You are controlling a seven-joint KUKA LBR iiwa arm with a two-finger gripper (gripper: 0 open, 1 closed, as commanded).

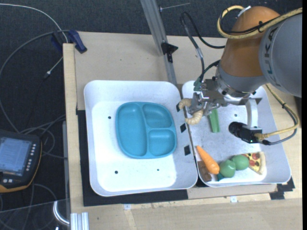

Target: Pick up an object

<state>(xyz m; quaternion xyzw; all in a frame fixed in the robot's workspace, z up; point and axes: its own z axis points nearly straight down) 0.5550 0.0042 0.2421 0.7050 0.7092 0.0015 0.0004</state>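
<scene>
The right bin (pixel 223 145) gives you little slack where the gripper (pixel 196 108) sits: it hangs at the bin's 10 o'clock corner, hard against the wall shared with the left bin (pixel 103 147). The open white floor lies at the bin's centre and toward 3 o'clock. The bin's 6 o'clock edge is crowded.

Around the gripper, a green stick (pixel 213 121) lies just beside it toward 4 o'clock, pointing roughly from 12 to 6. An orange carrot (pixel 207 160) lies at the bin's 7 o'clock, close to the shared wall. Two green round toys (pixel 229 169) touch each other at 6 o'clock. A pizza slice toy (pixel 256 162) lies just beyond them toward 5 o'clock. A slanted metal post (pixel 153 18) comes down from 12 o'clock and ends near the gap between the bins, close to the gripper's 10 o'clock side. In the left bin a blue divided plate (pixel 146 131) takes up the middle. The wooden surface (pixel 120 47) shows as a bare strip beyond both bins at 12 o'clock.

The tan curved piece (pixel 192 119) is pale beige, small and bent like a hook. It lies right under the gripper at the shared wall. You cannot tell whether the gripper is spread, closed, or pinching it.
</scene>
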